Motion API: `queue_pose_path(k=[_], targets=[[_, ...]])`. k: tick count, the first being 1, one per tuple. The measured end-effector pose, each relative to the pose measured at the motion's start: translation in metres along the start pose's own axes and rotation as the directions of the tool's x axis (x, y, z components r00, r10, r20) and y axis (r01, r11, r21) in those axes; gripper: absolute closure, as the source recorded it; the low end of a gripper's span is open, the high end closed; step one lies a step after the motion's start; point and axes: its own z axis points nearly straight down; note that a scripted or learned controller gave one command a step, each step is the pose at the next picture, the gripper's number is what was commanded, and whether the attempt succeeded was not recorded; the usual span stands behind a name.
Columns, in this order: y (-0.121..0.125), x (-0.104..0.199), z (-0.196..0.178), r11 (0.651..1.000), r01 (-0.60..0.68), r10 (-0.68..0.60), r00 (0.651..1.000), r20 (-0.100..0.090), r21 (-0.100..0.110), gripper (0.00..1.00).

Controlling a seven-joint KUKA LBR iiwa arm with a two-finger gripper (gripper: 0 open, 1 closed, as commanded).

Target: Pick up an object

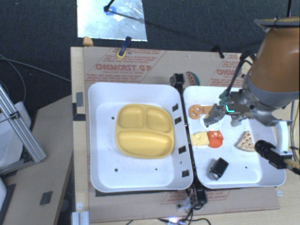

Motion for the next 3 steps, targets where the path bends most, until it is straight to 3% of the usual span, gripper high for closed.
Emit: queue_pose_path(k=[1,2,3], targets=[[-0.003,0.006,0.134,1.000,-0.003,0.003,1.000,0.000,0.013,0.00],[0.001,0.027,-0.012,1.000,0.005,-0.005,1.000,-0.003,-0.014,0.00],[0.001,0.026,-0.015,1.000,0.005,-0.005,1.000,0.000,-0.003,1.00]])
